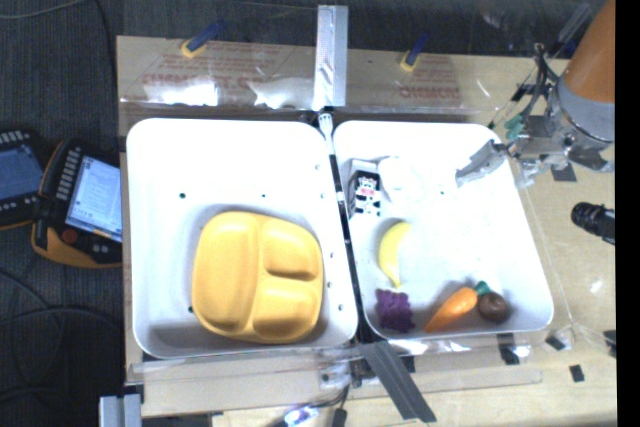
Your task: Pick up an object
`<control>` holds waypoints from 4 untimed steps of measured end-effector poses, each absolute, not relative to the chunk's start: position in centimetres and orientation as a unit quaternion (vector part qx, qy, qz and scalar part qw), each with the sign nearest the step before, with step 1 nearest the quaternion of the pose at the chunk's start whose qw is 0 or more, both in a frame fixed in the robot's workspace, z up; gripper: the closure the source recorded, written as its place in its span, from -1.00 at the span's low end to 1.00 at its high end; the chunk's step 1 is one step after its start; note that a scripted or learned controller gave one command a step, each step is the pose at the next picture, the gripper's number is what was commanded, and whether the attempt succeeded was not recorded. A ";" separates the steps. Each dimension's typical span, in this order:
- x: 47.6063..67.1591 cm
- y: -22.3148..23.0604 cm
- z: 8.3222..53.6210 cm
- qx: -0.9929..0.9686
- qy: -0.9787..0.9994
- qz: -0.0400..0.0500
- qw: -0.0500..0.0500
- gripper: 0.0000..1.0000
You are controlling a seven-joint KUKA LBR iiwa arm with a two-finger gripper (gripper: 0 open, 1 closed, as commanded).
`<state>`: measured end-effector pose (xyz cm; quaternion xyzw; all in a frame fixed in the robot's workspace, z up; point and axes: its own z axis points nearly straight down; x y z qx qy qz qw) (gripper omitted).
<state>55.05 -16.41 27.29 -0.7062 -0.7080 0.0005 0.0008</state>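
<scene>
The right bin (500, 245) holds several small objects. A yellow banana (392, 251) lies near its middle left, with a purple bunch of grapes (394, 310) below it. An orange carrot (451, 308) and a brown round piece (492, 305) lie at the front. A small black-and-white object (367, 194) sits by the divider, next to a pale round lid-like thing (403, 179). My gripper (490, 160) hangs over the bin's upper right edge, apart from all of these, and nothing shows in it.
The left bin (165, 205) holds a large yellow sectioned tray (258, 275). A ridge (340, 215) divides the two bins. The grey arm with its orange band (592, 65) reaches in from the right. A tablet (90, 200) lies left of the bench.
</scene>
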 end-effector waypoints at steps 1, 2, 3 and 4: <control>54.2 -15.8 43.4 -0.739 -0.674 0.001 -0.002 -1.00; 54.3 -15.9 44.3 -0.739 -0.674 0.003 -0.004 1.00; 54.3 -15.9 44.3 -0.739 -0.674 0.003 -0.004 -1.00; 50.7 -11.8 34.1 -0.699 -0.715 0.001 0.001 -1.00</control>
